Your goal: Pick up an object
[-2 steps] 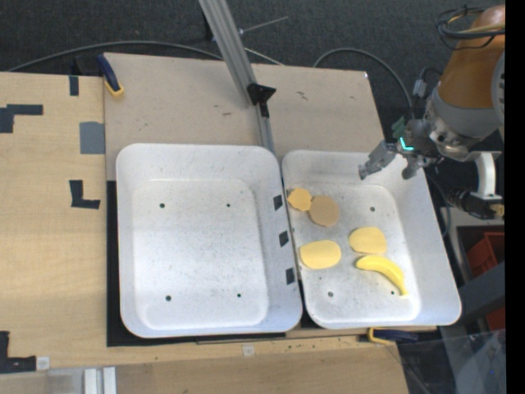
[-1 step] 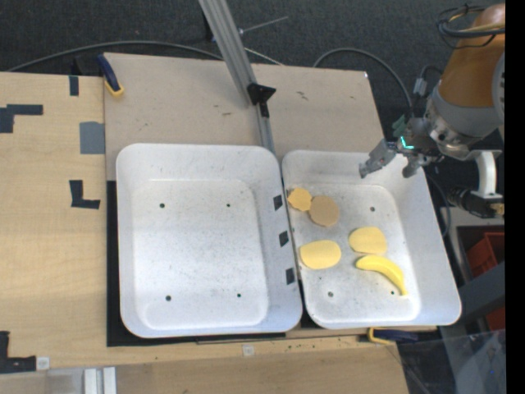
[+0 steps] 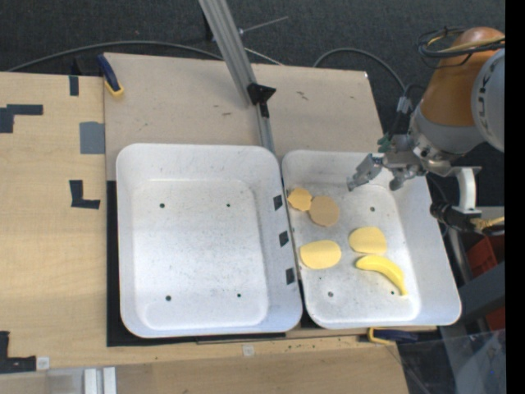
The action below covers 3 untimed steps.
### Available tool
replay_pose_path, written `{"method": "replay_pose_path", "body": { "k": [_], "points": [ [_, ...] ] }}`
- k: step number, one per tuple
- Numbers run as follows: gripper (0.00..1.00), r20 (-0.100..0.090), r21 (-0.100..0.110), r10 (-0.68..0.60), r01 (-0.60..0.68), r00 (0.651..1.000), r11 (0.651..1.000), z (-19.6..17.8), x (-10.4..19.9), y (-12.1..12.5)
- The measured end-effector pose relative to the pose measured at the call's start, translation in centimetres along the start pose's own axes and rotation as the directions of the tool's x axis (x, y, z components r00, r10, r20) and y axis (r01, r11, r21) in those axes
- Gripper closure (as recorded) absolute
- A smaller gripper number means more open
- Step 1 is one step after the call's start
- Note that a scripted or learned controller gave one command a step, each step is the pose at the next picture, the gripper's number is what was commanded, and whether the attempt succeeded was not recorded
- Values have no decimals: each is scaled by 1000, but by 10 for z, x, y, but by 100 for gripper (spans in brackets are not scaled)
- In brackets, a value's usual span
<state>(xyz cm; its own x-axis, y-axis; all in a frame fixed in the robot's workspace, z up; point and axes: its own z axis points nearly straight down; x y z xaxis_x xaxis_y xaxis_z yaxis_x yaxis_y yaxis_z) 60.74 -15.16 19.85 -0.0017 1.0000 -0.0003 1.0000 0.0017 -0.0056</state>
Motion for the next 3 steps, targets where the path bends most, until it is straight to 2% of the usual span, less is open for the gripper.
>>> {"method": "replay_pose_path", "body": {
  "k": [1,2,3],
  "points": [
    [0,0,0,-1,1,1000,1000,49,0,8],
    [0,0,1,0,0,1000,1000,94,6,6],
    [100,0,-3,-2,2,1000,1000,82,6,7]
  ]
}}
